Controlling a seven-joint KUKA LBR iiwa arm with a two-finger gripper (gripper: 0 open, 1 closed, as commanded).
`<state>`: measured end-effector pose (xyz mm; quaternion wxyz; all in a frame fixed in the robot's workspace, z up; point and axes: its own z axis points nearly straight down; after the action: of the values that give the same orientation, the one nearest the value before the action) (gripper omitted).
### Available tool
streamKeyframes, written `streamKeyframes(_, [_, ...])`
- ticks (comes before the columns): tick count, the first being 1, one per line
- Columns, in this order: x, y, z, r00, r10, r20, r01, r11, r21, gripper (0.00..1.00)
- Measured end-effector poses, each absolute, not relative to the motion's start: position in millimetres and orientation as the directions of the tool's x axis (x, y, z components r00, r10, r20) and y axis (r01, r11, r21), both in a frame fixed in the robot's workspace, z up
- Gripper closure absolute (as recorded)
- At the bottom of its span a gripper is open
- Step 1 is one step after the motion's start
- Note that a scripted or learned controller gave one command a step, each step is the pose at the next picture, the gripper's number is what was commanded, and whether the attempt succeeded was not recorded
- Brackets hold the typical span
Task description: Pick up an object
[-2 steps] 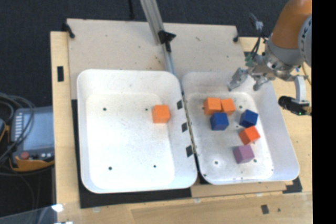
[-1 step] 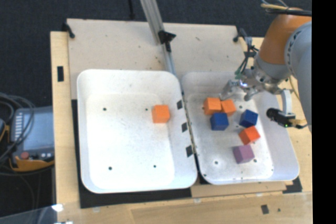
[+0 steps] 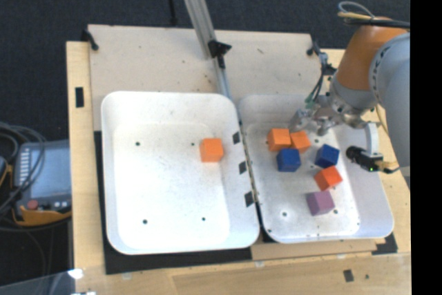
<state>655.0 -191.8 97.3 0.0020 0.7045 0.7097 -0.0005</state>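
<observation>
The right bin (image 3: 366, 214) holds several blocks: two orange ones side by side (image 3: 279, 139) (image 3: 300, 141), a blue block (image 3: 289, 159), another blue block (image 3: 327, 155), an orange-red block (image 3: 329, 177) and a purple block (image 3: 320, 202). A lone orange block (image 3: 212, 149) lies in the left bin (image 3: 138, 121). My gripper (image 3: 314, 121) hangs over the back of the right bin, just above and right of the pair of orange blocks. No block shows between its fingers.
A slanted metal pole (image 3: 197, 7) rises from the board behind the bins. Black clips (image 3: 243, 166) sit along the seam between the two bins. A control pendant (image 3: 38, 183) with cables lies off the bench at the left.
</observation>
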Motion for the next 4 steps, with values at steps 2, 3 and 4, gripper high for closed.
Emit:
streamKeyframes(2, [659.1, -196, 155, -0.007, 1.0, -0.001, 1.0, 0.007, 0.006, 1.0])
streamKeyframes(3, [668.3, -200, 204, -0.006, 1.0, -0.002, 1.0, 0.006, 0.008, 1.0])
streamKeyframes(4, [669.4, -202, 239, -0.008, 1.0, -0.002, 1.0, 0.008, 0.007, 1.0])
